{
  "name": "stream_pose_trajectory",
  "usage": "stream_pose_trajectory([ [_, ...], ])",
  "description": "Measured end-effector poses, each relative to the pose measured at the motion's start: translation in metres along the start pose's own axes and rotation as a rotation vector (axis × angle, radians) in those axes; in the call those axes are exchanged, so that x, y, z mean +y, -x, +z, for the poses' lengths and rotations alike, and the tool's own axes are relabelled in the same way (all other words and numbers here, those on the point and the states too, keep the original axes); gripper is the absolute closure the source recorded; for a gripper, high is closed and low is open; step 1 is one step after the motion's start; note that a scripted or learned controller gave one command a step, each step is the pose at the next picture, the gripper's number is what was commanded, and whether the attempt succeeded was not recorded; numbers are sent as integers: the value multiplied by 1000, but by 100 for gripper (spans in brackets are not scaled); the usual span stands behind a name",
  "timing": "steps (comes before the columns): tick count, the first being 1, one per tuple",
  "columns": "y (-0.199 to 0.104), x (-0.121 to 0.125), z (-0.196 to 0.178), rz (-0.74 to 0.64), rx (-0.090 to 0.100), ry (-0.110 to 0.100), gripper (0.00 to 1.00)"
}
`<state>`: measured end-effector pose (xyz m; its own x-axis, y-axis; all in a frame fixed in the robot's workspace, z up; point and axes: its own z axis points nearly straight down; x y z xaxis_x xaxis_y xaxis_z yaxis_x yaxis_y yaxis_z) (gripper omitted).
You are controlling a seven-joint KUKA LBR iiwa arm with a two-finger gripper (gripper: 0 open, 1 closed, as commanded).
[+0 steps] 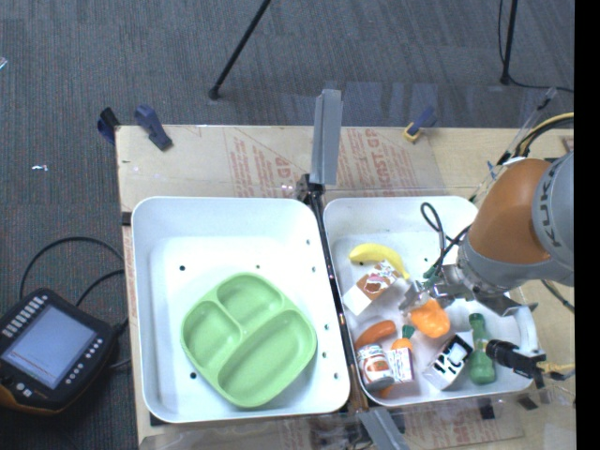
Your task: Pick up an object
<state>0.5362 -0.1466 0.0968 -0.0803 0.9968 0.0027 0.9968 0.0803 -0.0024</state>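
The right bin [394, 212] holds a pile of small items. An orange pepper-like toy [430, 321] lies near its middle, and my gripper [422, 298] hangs right over its upper edge, at the end of the grey arm with the orange band [506, 218]. Around it lie a yellow banana [378, 254], a small white and brown carton [370, 287], an orange carrot-shaped piece [377, 332], a labelled can [375, 365], a small orange bottle [401, 356], a white and black box [450, 359] and a green bottle [481, 356]. Nothing visibly sits in the gripper.
The left bin [187, 228] holds a green divided plate [248, 338]. A grey upright post [326, 139] stands behind the wall between the bins. Cables run along the right side of the bench. A handheld pendant [47, 345] lies on the floor at left.
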Motion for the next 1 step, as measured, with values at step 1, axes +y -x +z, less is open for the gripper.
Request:
stream_pose_trajectory([
  [1, -79, 12, -130, -167, -2, 0, 100],
])
